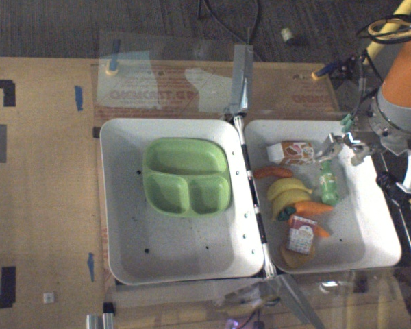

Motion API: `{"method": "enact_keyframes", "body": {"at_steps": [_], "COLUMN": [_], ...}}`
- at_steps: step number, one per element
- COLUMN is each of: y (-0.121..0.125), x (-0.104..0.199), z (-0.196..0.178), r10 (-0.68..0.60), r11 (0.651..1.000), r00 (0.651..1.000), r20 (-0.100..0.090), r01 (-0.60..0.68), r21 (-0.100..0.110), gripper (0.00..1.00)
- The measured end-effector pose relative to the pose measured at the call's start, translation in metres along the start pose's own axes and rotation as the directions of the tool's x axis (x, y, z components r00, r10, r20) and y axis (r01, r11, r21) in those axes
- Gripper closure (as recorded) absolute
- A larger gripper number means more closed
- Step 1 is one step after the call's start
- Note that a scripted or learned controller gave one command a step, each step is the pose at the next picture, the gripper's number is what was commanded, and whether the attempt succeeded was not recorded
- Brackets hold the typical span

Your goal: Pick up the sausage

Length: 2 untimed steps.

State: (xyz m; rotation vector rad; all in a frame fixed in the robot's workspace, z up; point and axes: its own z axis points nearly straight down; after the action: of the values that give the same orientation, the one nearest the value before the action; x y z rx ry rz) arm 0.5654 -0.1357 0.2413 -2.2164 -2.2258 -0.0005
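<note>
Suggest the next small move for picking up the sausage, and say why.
Probably shift the gripper left and down toward the sausage. The gripper sits near the right bin's upper right, while the sausage lies by that bin's left wall, above the bananas.

The flat tan wooden tabletop (41, 184) is carrying two shallow white plastic bins side by side, the left bin (123, 252) and the right bin (377, 238) touching along their inner rims. Short blue tape strips (79, 98) are sticking to the tabletop.
</note>
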Motion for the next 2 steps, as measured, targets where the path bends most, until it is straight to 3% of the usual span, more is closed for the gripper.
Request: {"method": "enact_keyframes", "body": {"at_steps": [1,2], "y": [0.033,0.033], "x": [0.038,0.035], "z": [0.147,0.137], "r10": [-0.026,-0.02], "r11": [1.0,1.0], "r00": [1.0,1.0], "r20": [0.001,0.0], "r01": [0.026,0.02], "r21": [-0.003,-0.006], "gripper": [0.0,1.0]}}
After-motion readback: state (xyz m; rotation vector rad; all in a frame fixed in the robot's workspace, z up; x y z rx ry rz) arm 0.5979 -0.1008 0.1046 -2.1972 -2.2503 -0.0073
